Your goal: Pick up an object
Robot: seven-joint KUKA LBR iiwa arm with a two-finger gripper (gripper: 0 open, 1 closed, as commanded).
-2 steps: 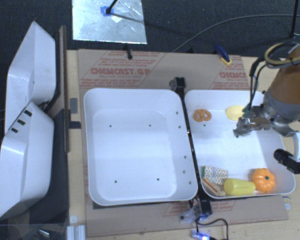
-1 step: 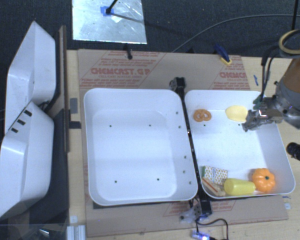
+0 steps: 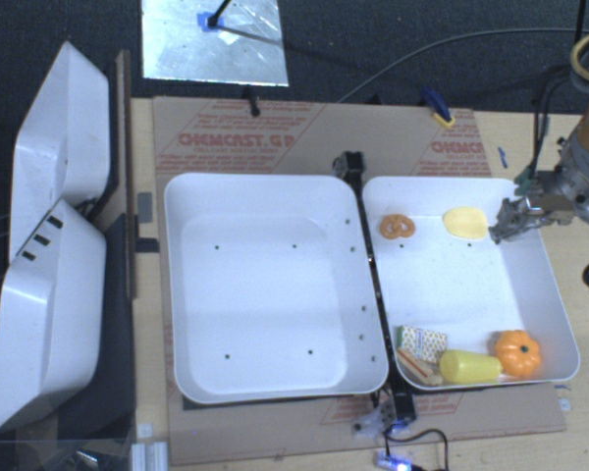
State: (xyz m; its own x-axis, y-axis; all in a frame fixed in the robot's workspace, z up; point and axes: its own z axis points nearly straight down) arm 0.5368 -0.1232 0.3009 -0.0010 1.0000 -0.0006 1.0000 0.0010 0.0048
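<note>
The right bin (image 3: 530, 292) holds an orange pretzel (image 3: 397, 227) and a pale yellow disc (image 3: 464, 223) near its far wall. Along its near wall lie a patterned sandwich-like piece (image 3: 418, 349), a yellow cylinder (image 3: 469, 366) and an orange pumpkin (image 3: 517, 352). My gripper (image 3: 508, 224) hangs at the bin's far right corner, just right of the yellow disc, with nothing seen between its fingers.
The left bin (image 3: 265, 283) sits beside the right one on a cardboard sheet. White plastic covers (image 3: 49, 234) lie at the far left. A metal plate (image 3: 214, 26) rests beyond the bench. Cables run across the dark floor behind.
</note>
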